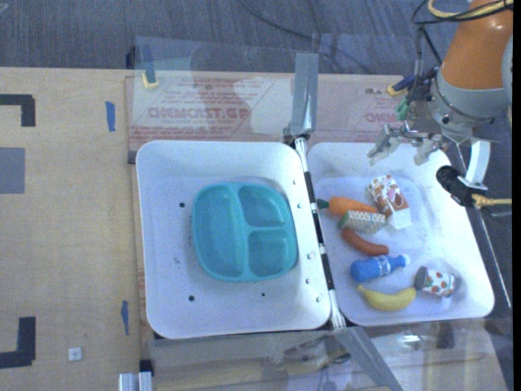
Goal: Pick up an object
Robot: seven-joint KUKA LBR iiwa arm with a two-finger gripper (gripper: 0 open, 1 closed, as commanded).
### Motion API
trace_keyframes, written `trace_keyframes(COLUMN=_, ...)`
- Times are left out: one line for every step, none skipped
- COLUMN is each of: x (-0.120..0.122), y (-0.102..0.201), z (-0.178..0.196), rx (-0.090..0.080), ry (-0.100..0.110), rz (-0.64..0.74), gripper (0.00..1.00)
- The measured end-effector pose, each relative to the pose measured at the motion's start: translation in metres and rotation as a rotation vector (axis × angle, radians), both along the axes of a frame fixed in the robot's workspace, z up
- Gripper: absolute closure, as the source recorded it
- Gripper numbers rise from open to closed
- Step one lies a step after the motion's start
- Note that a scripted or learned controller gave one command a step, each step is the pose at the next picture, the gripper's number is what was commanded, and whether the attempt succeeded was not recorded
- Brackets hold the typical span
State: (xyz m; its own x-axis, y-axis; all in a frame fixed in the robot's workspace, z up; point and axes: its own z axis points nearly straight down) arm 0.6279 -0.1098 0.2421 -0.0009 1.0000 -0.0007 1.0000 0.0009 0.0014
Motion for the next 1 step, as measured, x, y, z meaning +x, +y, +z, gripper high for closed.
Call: trace_keyframes(x=-0.0047, y=-0.0732, z=-0.1044, rx=0.0, ry=0.0, rz=0.139, gripper=0.0)
